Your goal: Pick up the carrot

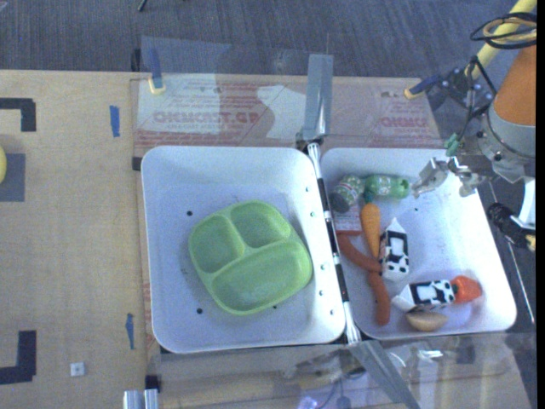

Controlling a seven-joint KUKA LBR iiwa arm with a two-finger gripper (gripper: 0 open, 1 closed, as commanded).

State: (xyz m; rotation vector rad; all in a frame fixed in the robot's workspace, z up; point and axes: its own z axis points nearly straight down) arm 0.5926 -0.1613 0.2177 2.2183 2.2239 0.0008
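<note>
The carrot [370,227] is a short orange piece lying lengthwise near the left wall of the right bin [477,228], just below a green bottle [375,186]. My gripper [444,177] hangs over the bin's upper right part, to the right of the carrot and apart from it. Its fingers are spread open with nothing between them.
Around the carrot lie two long reddish sausages [380,296], two cow-patterned toys [394,250], an orange-capped piece [467,288] and a beige item [426,319]. The left bin [162,194] holds a green divided plate [249,256]. A metal divider [319,100] rises behind the bins.
</note>
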